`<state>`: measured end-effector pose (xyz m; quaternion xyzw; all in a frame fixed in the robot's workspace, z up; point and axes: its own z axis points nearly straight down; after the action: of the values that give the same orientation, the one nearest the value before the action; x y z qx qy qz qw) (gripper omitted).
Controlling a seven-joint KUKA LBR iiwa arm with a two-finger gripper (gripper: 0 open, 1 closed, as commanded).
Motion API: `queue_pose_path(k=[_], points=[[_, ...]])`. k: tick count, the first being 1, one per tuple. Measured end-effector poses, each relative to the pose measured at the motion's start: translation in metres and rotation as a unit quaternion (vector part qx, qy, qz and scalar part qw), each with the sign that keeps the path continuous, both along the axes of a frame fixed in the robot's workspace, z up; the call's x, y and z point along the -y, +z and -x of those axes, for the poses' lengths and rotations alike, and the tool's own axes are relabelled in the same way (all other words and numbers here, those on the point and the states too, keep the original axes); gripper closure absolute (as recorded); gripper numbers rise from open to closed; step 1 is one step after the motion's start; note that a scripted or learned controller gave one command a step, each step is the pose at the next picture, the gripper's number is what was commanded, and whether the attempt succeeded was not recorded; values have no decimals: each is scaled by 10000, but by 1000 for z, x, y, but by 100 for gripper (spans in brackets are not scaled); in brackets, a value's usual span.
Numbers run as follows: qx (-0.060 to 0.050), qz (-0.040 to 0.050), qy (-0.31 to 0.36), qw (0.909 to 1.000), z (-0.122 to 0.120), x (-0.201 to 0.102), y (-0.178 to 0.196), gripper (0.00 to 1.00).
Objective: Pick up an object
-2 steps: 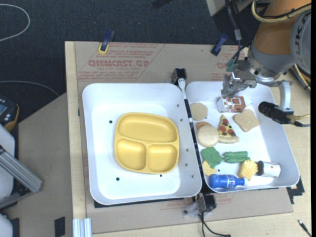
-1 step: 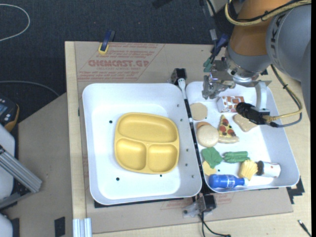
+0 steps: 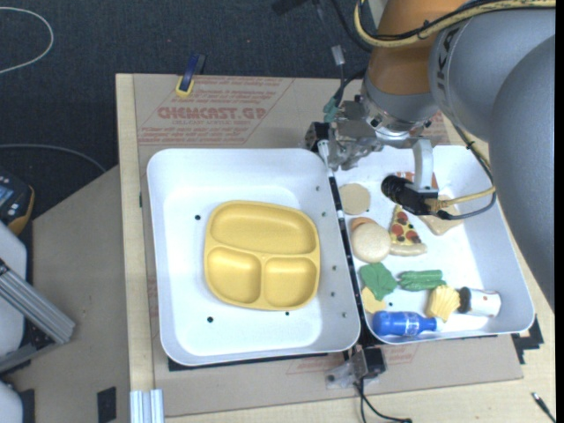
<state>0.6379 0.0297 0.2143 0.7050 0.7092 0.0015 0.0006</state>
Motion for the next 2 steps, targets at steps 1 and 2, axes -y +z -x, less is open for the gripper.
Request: queue_pose_path(k=[1,2], points=[[11,1,-9,10000,-14,-35,20,100],[-39,8,-35,10000,-6,-27,1,100]])
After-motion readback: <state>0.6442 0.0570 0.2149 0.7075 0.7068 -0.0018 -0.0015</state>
